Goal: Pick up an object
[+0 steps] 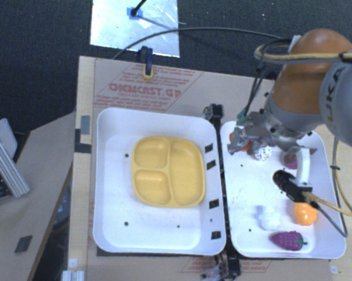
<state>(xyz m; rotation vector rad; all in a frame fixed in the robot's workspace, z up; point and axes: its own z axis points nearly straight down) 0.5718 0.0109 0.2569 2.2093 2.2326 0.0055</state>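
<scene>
Left of the tool, the left bin holds a yellow divided plate. The tool hangs over the right bin's far corner; whether it is spread or pressed together I cannot tell. Nearer the camera lie an orange fruit, purple grapes, a white piece; a dotted die sits just beside the tool.

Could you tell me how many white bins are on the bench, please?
2. The left bin holds a yellow divided plate. The right bin, beside it, holds the small objects, under the arm.
</scene>
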